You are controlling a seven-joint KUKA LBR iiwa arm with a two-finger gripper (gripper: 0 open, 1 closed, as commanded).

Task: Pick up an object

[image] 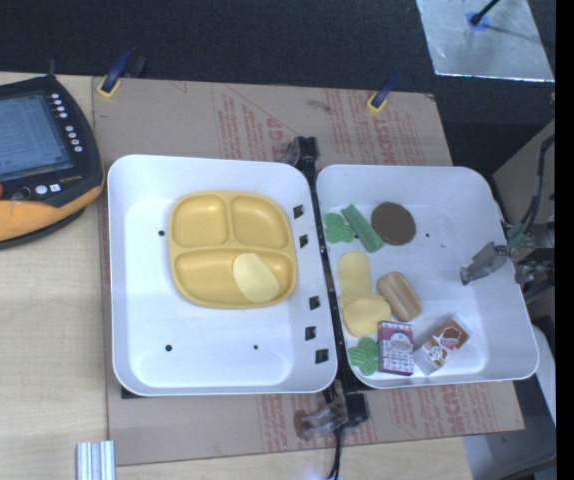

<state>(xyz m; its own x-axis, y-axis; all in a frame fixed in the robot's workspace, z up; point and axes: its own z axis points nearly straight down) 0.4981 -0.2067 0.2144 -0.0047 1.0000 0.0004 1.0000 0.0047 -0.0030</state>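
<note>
On the right side, the gripper sits at the right bin's edge, too small and dim to tell how it is set. Toy food lies in that bin's left half: a brown round cookie, green pieces, two yellow pieces, and a tan bread roll whose long side runs from far-left to near-right. Two small cartons lie near the front; their writing is too blurry to read. The left bin holds a yellow divided plate with a pale yellow piece in its near part.
</note>
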